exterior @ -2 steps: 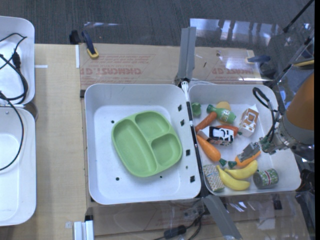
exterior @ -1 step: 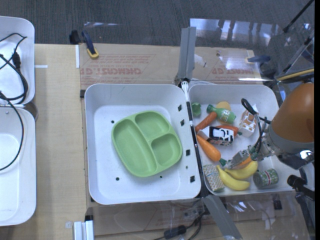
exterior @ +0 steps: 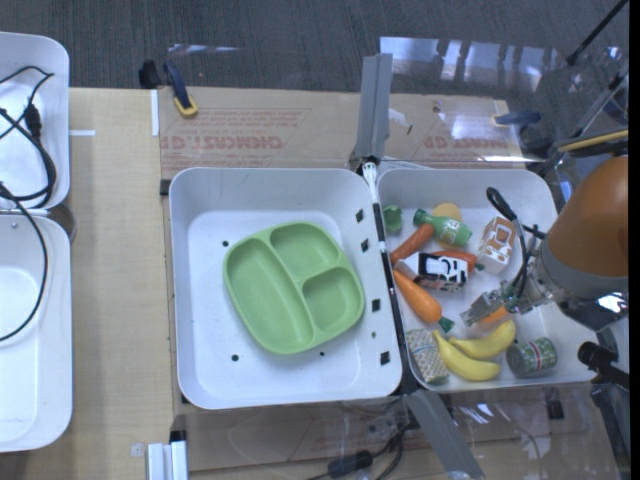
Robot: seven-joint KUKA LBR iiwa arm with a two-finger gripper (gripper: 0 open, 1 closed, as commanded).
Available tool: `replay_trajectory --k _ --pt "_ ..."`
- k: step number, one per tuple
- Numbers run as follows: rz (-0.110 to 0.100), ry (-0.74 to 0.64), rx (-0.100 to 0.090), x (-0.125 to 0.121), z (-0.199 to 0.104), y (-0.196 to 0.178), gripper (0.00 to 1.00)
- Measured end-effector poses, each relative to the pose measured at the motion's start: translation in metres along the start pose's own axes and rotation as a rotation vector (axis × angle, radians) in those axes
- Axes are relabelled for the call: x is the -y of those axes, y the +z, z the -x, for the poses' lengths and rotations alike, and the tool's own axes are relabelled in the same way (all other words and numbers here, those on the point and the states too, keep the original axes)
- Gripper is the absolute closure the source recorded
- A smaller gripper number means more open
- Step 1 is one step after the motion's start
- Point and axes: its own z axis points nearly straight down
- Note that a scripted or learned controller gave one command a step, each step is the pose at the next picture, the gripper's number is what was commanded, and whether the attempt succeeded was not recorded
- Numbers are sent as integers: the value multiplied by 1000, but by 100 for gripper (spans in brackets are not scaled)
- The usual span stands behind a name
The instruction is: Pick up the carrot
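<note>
**Bins and clutter**

The left bin point(exterior: 190, 268) holds a green three-part plate point(exterior: 292, 286). In the right bin point(exterior: 545, 193) lie two bananas point(exterior: 475, 353), a green bottle point(exterior: 443, 225), a black-and-white toy point(exterior: 443, 269), a small carton point(exterior: 497, 242), a can point(exterior: 531, 356) and a sponge point(exterior: 425, 356).

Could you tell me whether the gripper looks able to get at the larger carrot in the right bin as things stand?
Probably yes. The carrot lies exposed on top, nothing covering it, and the gripper is close to its right. The bananas crowd its lower end.
</note>
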Motion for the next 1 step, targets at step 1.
replay_trajectory --k 1 --pt "-28 20 -15 -21 -70 -92 100"
